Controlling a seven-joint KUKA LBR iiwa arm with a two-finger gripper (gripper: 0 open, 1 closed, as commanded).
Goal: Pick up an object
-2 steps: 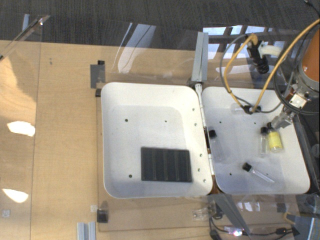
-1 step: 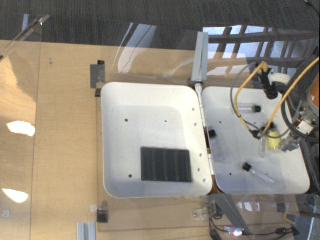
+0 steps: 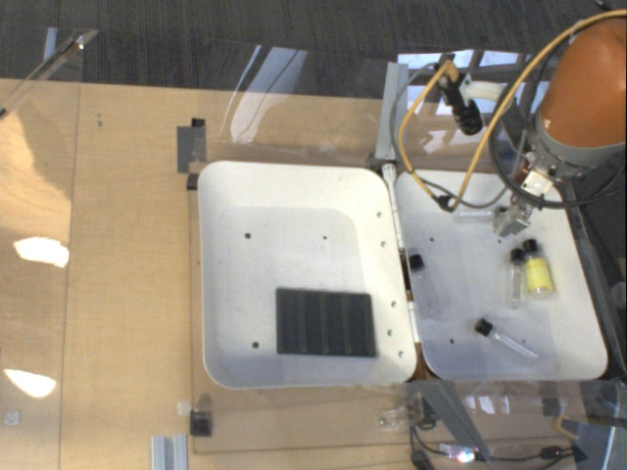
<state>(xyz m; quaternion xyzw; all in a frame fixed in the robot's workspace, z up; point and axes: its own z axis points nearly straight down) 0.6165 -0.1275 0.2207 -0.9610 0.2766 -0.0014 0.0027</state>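
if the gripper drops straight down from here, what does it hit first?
Likely bare floor of the right bin, just up-left of the yellow vial. The gripper hangs above it; depth is unclear, so it might clip the vial's cap.

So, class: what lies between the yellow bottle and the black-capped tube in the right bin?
Bare white bin floor between the yellow bottle and tube, per the camera view.

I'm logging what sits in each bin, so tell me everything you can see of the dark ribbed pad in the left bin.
The dark ribbed pad is a flat, roughly rectangular slab, black or very dark grey, with several parallel ridges running along its shorter side. It looks like rubber or plastic, though the material is hard to confirm. It lies flat on the floor of the left bin, in the half nearer the camera and towards the right bin, edges roughly square to the walls. It touches the bin floor alone.
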